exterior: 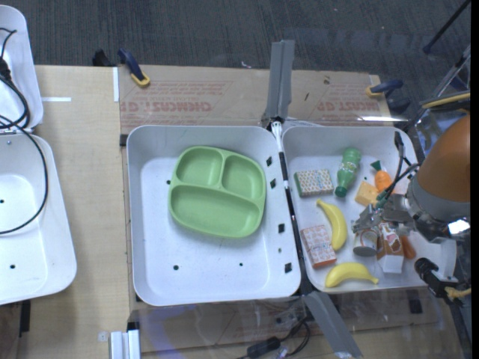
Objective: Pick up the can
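Observation:
The right bin (pixel 299 144) holds the clutter. A small grey round shape (pixel 364 250), which looks like the can's end, lies near the bin's front right, between the lower banana (pixel 350 275) and a red and white carton (pixel 389 247). My gripper (pixel 372 224) reaches in from the right and hangs low just above and behind that grey shape, close to the carton. The arm's orange band (pixel 451 163) sits over the bin's right edge and hides what lies beneath it.
Also in the right bin are a green bottle (pixel 346 169), a dotted box (pixel 313 181), an upright banana (pixel 334 223), a pink box (pixel 318 245), a yellow wedge (pixel 367 193) and an orange piece (pixel 382 179). The left bin (pixel 150 275) holds a green divided plate (pixel 218 191).

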Controlling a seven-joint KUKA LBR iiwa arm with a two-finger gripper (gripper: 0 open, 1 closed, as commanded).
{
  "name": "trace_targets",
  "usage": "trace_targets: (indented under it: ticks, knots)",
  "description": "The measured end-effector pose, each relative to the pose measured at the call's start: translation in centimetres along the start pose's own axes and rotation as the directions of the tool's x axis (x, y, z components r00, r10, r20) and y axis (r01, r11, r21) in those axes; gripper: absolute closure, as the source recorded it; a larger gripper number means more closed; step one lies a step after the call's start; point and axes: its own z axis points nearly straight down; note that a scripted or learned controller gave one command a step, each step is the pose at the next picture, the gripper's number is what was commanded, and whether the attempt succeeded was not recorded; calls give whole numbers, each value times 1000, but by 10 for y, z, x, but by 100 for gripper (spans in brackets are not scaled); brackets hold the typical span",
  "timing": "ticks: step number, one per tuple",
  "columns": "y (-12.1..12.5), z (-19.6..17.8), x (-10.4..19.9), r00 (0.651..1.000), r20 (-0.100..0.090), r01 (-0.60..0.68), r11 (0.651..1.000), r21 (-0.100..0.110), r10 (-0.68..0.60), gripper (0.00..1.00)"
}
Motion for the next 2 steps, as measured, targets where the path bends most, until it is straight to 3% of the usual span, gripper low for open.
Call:
trace_targets:
  ticks: [1, 2]
  knots:
    - [11, -44, 31, 999, -5, 34, 999, 23, -34, 0]
    - [0, 18, 57, 996, -1, -93, 996, 17, 93, 0]
